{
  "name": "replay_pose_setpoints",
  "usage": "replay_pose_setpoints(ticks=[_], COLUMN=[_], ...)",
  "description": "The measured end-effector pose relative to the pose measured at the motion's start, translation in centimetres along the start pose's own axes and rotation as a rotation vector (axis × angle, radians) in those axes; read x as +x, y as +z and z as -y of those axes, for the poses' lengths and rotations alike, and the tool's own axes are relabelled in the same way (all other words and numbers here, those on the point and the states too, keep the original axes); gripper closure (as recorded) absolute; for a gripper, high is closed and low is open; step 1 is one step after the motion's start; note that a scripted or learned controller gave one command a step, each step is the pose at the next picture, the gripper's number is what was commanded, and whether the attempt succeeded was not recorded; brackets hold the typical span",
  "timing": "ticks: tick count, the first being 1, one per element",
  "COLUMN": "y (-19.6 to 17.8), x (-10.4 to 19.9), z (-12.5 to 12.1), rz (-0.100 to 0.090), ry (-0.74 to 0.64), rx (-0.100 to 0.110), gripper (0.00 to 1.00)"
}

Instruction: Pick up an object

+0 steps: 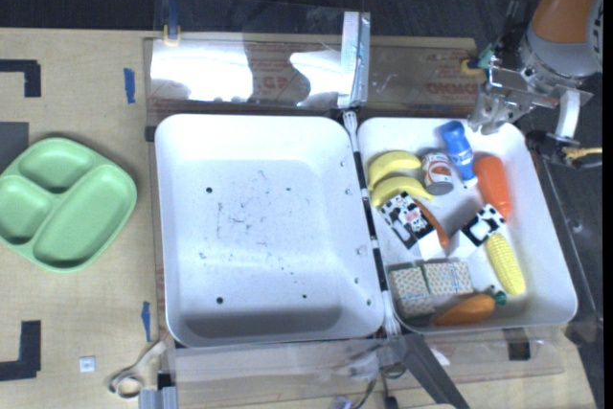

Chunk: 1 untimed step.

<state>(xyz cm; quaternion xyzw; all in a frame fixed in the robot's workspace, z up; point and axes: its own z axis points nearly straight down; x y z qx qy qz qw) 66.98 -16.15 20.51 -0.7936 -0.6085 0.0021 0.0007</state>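
The arm (565,14) comes in from the right, at the top corner. Its end effector (495,110) hangs over the far rim of the right bin (556,273). Its thin metal fingers (488,115) point down with a small gap between them, so it looks open. Nothing sits between the fingers.

The right bin is full of toys. A blue bottle (458,148) lies near the top, just below the end effector and not touching it. Beside the bottle is a small round tin (440,173) with a red and white top. To its left lie two yellow bananas (393,177), one above the other. An orange carrot (492,183) lies along the right side of the bin. Below it is a small black and white block (484,225), and then a yellow corn cob (505,263). A bigger black and white card (409,217) sits in the middle, under the bananas. At the near end lies a speckled sponge (431,284), and a second orange carrot (464,309) touches its near edge.

The left bin (192,148) is white with small dark marks on its floor.

A green plate (62,203) with three parts rests on the bench (67,72), well to the left of both bins. A clear plastic sheet (259,62) stands behind the left bin.
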Motion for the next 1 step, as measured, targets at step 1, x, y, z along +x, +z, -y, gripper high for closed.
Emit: replay_pose_setpoints(ticks=[1], y=[-0.16], x=[4.29], z=[1.36], rz=[-0.002], ry=[-0.022], rx=[0.001], gripper=[1.0])
